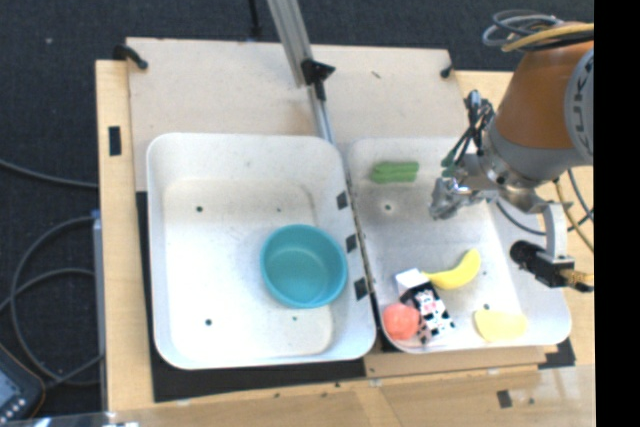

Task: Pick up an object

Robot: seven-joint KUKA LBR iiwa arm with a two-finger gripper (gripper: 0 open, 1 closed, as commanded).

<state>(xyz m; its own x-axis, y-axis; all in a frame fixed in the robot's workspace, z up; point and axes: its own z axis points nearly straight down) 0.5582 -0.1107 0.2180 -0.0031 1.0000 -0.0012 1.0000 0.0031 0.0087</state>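
The bench [230, 85] carries two shallow white bins side by side, and the arm [545, 110] comes in from the right, grey with its orange band above the wrist. The gripper [445, 200] hangs over the upper part of the right bin [400, 225], near the middle of its width; whether the jaws are spread or pressed together I cannot tell, because from this slanted view the tip is small and somewhat blurred, and nothing is seen between them. Just to the left of the gripper and a little higher, a green object [394, 172] lies flat near the back wall of the right bin, apart from the gripper. Lower in the same bin, a yellow banana [456, 272] lies tilted, and its left end is near a small white and black box [412, 282]. Below this box stands or lies a white toy with black spots [434, 317], perhaps a small cow, and it is touching a pink ball [401, 320] at the front edge of the bin. A pale yellow piece [499, 324] rests in the front right corner, well apart from the ball. In the left bin [210, 205] there is a blue bowl [303, 265], upright, near the wall between the two bins. A grey metal bar [285, 0] runs from the top of the view down to the back of the bins.
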